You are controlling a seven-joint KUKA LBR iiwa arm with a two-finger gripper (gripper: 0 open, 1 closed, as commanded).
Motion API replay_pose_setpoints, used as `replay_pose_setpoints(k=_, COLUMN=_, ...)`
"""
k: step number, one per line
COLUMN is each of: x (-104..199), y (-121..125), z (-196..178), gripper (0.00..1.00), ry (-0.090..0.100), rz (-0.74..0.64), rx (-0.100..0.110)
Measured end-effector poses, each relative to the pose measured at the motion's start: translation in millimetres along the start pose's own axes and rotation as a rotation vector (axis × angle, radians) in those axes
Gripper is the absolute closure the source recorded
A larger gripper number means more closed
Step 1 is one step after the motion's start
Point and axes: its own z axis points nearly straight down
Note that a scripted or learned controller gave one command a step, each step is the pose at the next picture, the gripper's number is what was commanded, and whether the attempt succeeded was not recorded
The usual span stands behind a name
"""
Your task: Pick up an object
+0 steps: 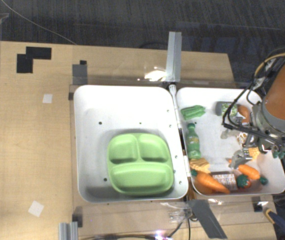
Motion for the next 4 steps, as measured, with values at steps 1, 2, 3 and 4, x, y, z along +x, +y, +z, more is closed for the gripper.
replay_pose_setpoints(k=1, x=6.4, y=-37.1, z=106.7, gripper=0.00, ry=-0.008, rz=-0.082, rx=0.003)
replay_pose_setpoints(k=2, x=6.6, y=-36.6, z=106.6, gripper=0.00, ry=-0.008, rz=-0.083, rx=0.003)
replay_pose_setpoints(k=3, x=-41.4, y=-75.0, z=119.8, gripper=0.00, ry=-0.002, rz=-0.557, rx=0.001)
replay_pose_setpoints(k=4, x=-18.9, y=-7.1, z=124.8, gripper=0.00, ry=-0.011, rz=-0.661, rx=0.004)
